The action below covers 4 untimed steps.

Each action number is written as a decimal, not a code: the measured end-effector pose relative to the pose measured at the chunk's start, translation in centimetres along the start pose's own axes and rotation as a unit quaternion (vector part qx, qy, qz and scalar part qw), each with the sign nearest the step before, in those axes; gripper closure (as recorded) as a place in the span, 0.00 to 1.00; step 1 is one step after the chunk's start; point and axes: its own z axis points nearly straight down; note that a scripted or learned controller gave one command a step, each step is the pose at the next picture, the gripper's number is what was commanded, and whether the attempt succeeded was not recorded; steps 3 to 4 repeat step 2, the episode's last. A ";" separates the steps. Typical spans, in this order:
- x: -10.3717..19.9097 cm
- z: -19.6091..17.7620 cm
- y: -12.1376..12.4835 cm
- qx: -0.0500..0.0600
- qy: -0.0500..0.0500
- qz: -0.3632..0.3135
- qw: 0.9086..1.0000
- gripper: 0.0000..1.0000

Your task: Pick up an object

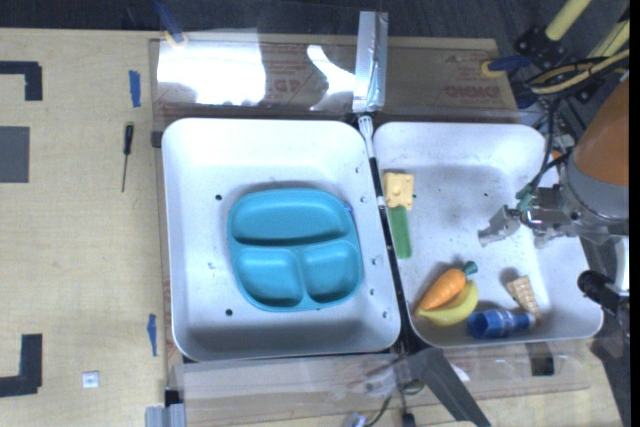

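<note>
At frame right, gripper (503, 226) hangs over the right bin (450, 147), fingers apart, gripping nothing. Carrot (446, 288), banana (452, 311), blue bottle (497, 322) lie lower right; blue tray (293, 246) in left bin (195, 165).

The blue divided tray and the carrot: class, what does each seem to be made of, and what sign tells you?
Blue divided tray: probably moulded plastic, smooth with a soft sheen, one even colour, rounded compartments.
Carrot: likely toy plastic or rubber, uniformly bright orange with a green top; uncertain at this size.
</note>
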 end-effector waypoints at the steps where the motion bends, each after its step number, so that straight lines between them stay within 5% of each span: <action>1: -2.8 6.2 -3.1 -0.001 0.000 0.006 1.000 0.00; 2: -2.9 5.0 -2.9 -0.004 -0.001 0.007 1.000 1.00; 4: -2.9 5.0 -2.9 -0.004 -0.001 0.007 1.000 1.00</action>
